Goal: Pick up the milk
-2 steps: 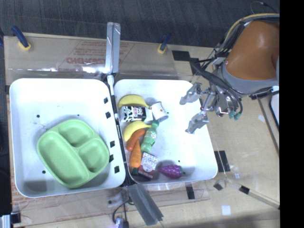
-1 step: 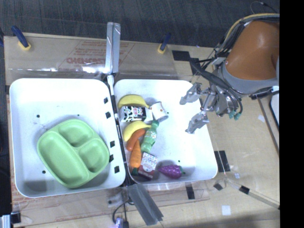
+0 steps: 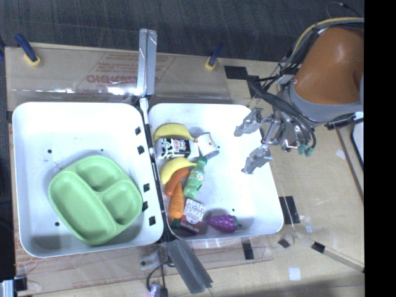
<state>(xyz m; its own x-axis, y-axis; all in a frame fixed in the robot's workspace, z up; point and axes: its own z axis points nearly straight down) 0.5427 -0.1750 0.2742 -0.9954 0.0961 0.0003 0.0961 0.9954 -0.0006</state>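
Note:
The milk (image 3: 172, 147) is a small black-and-white cow-patterned carton lying on its side at the left end of the right bin (image 3: 260, 193). It lies between two bananas, one (image 3: 172, 131) behind it and one (image 3: 174, 167) in front. My gripper (image 3: 252, 143) hangs over the bin's right part, well to the right of the milk. It is open, with one finger (image 3: 247, 125) further back and the other (image 3: 257, 160) nearer, and nothing between them.
A small white cup (image 3: 207, 144) lies just right of the milk. A carrot (image 3: 177, 198), a green bottle (image 3: 195, 179), a labelled packet (image 3: 193, 213) and purple grapes (image 3: 223, 222) crowd the bin's front left. The left bin (image 3: 31, 129) holds a green divided plate (image 3: 96, 197).

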